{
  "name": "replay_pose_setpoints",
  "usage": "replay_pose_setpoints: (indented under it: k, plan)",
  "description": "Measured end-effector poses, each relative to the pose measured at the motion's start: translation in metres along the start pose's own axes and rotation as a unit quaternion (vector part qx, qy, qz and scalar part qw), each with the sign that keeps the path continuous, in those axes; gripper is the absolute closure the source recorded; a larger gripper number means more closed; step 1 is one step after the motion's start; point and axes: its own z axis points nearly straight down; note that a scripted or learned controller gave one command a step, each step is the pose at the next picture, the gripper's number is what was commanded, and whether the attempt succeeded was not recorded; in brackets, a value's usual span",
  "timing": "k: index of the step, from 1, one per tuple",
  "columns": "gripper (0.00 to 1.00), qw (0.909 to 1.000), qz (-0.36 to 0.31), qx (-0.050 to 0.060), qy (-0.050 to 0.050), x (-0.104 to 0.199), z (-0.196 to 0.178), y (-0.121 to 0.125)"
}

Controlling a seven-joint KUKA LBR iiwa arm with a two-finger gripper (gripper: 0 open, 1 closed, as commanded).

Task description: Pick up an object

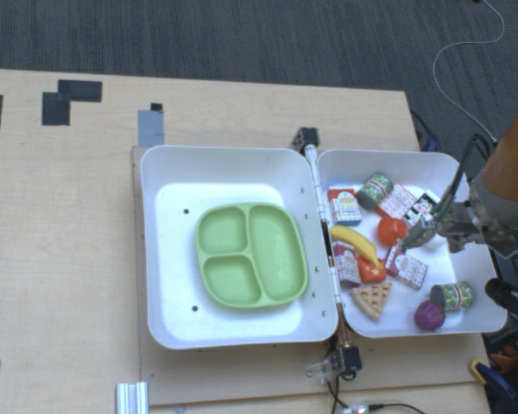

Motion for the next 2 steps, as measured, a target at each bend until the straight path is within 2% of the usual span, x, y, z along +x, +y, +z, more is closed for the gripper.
replay_pose_setpoints:
  k: [1,2]
  plan:
    - [0.00,1.0000,0.001,-0.007,-0.002,0.007,0.087,-0.008]
    - [0.00,0.9998,0.003,-0.017,-0.005,0.025,0.090,-0.009]
